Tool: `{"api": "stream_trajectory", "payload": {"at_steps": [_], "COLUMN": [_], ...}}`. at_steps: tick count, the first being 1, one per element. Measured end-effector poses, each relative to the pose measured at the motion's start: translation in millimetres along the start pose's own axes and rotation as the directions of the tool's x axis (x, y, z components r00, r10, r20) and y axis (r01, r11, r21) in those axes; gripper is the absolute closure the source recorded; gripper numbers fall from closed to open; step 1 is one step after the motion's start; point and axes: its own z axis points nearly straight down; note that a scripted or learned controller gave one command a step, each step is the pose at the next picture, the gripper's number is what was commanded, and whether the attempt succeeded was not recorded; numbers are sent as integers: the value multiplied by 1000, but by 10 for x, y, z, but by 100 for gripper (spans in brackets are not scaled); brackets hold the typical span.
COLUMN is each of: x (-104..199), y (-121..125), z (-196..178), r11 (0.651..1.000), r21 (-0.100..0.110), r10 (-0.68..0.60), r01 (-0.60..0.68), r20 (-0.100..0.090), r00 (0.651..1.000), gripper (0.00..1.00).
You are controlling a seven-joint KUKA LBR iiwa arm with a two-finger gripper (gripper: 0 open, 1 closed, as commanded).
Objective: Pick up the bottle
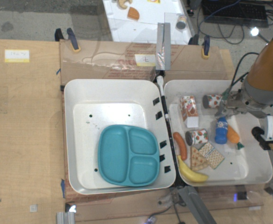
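The bottle (221, 131) is small and blue with a lighter cap, and it lies in the right bin (255, 169), right of centre. An orange carrot (233, 135) touches its right side. My gripper (226, 108) hangs just above and behind the bottle, at the end of the grey wrist coming in from the right. Nothing shows in its grasp, and the bottle rests on the bin floor.
The right bin also holds a red-and-white carton (188, 110), a patterned can (212, 100) by the gripper, a second can (196, 136) lying down, a sausage (180, 145), crackers (206, 157) and a banana (191, 171). A teal divided plate (128, 155) lies in the left bin (76, 125).
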Motion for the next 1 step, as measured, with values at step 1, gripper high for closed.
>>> {"api": "stream_trajectory", "payload": {"at_steps": [1], "x": [795], "y": [-24], "z": [-778], "r11": [997], "r21": [3], "r10": [-77], "r01": [77], "r20": [-2], "r00": [997], "gripper": [100]}}
